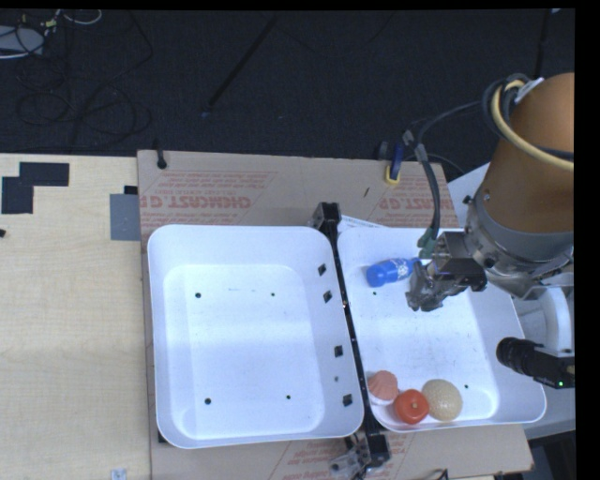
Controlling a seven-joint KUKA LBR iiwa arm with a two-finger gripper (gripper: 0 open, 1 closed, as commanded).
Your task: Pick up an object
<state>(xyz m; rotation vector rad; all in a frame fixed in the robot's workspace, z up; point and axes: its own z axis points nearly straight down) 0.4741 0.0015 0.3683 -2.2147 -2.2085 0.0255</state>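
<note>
Two white bins sit on the bench (66,309). Gripper (427,298) hangs just right of the blue bottle (389,272); finger state cannot be determined. Risk: off-centre descent nudges the bottle, causing a missed grasp.

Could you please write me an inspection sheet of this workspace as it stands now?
Surface: two shallow white bins side by side on a cardboard sheet; left bin holds nothing seen; right bin holds the objects.
Job's things: blue bottle-like object lying near the right bin's far side; pink ball, red ball and beige ball clustered at its near edge.
Clutter: nothing seen.
Grippers: gripper hangs over the right bin, just right of the blue object; whether it holds anything cannot be told.
Cables: black cable runs to the wrist; loose cables on the dark floor.
Surroundings: light wooden bench, dark floor behind.
</note>
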